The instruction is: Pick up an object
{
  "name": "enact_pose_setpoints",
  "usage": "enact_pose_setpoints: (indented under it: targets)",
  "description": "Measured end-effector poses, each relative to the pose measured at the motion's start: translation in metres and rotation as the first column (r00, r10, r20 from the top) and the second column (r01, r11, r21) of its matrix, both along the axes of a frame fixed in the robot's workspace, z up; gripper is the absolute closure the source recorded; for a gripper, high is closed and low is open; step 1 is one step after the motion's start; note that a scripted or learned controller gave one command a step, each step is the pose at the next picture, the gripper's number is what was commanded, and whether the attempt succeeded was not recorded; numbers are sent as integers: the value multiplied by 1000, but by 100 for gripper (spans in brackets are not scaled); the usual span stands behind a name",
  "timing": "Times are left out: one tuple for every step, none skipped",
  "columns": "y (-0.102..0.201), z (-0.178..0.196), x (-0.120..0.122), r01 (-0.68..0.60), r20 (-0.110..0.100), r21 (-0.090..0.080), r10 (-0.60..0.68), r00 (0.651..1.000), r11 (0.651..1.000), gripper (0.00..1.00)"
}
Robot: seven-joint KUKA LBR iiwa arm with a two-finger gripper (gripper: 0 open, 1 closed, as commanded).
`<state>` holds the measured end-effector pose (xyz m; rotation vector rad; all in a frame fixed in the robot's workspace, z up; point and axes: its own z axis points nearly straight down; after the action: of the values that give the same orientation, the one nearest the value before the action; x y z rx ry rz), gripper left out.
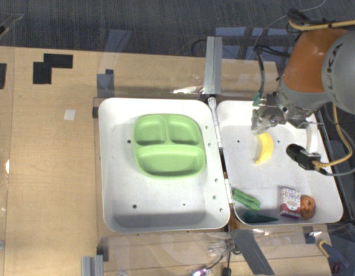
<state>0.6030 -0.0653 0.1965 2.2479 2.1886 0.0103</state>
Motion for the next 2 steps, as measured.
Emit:
enact_pose_setpoints:
  targets:
    - [0, 0, 0, 0, 0, 0, 0, 1000, 1000, 0]
    - [-99, -12, 13, -69, -3, -4, 69, 998, 998, 0]
